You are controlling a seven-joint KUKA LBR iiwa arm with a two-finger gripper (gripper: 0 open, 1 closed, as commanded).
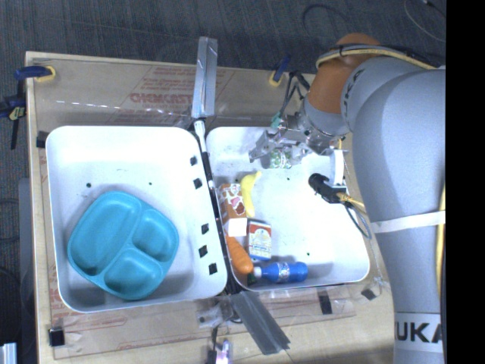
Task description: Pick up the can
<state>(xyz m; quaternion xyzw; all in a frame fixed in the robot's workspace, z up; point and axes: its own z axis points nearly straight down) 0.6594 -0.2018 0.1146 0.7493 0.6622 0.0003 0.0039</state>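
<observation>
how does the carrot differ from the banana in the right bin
The carrot is orange; the banana is yellow. The carrot lies nearer the bin's front wall, beside the blue can; the banana lies farther back, nearer the end effector. Both lie close to the divider side of the right bin.

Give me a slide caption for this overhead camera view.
Gripper hovers over the right bin, above the blue can.

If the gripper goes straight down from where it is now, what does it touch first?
Most likely the bare white floor of the right bin near its far wall. The gripper hangs there; the can lies at the near wall. Depth is hard to judge.
</observation>
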